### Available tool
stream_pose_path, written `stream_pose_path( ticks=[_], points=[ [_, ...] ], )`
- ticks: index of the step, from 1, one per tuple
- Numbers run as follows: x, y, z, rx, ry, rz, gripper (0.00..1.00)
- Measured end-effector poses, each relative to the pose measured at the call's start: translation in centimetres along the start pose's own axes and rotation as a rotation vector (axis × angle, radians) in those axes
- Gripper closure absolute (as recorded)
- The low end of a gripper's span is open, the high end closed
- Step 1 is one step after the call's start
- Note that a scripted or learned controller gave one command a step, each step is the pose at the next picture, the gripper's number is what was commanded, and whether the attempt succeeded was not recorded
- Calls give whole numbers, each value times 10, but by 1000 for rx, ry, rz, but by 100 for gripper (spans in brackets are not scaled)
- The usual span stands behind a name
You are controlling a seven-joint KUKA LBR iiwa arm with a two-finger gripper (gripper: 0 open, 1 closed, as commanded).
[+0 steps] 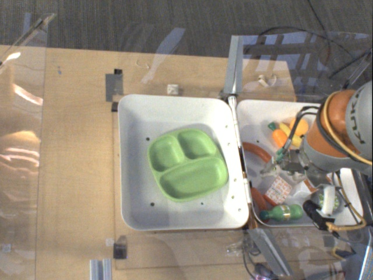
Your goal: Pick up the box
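The claw (285,167) hangs low in the right bin (256,112), directly at twelve o'clock of the small patterned box (279,187) and just above it; whether it is apart or together cannot be told. A green bottle (282,213) lies at the box's six o'clock, and a green divided plate (187,164) sits in the left bin (134,156).

arm's gripper (284,167) is hanging right over the little box (278,187) in the right bin (252,116), green plate (186,164) in the left one
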State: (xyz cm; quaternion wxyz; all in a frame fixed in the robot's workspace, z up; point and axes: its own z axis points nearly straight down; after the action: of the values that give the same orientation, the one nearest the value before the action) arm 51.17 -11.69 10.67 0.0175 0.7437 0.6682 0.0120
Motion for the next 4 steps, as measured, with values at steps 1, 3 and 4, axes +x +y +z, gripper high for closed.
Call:
stream_pose_path(
  ticks=[1, 3, 4],
  points=[
    [-1, -14, 11, 6, 4, 4, 0],
    [28, -2, 12, 14, -2, 22, 100],
    [32, -1, 12, 14, 3, 18, 0]
  ],
)
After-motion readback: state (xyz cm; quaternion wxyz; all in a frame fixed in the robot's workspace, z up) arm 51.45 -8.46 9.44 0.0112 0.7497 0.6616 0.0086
